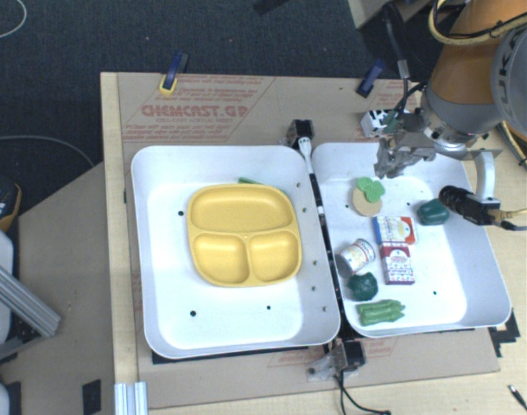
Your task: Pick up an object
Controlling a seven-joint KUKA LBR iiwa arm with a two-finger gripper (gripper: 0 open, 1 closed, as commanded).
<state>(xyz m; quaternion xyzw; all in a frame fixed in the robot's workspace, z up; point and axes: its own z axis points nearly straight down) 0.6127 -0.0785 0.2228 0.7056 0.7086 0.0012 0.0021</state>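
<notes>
Over the right bin: the hand [387, 168] hangs low above the far end, just above the tan disc; whether it is spread or closed on anything, I cannot tell.
Arm: grey with an orange band [471, 54], reaching in from the right.
Desk: a pale board [203, 111] printed with red lettering, held by a blue and yellow clamp [172, 73] at the far left edge and a blue one [370, 80] at the far right.
Room: dark carpet [117, 15] beyond the desk, with a thin cable looping at the far left.
Right bin [484, 296]: shallow and white, holding all the loose things.
Tan disc [365, 201]: flat near the far end, a light green piece [371, 188] lying partly on it.
Dark green lump [433, 213]: to the right of the disc, near the bin's right wall.
Red and white box [396, 249]: lying lengthwise mid-bin.
Small can [358, 254]: on its side, just left of the box.
Dark green ball [362, 286]: just below the can.
Green pepper-like piece [381, 313]: at the near end.
Left bin [160, 309]: white, holding a yellow divided plate [244, 233]; a sliver of something green [249, 181] peeks from behind its far rim.
</notes>
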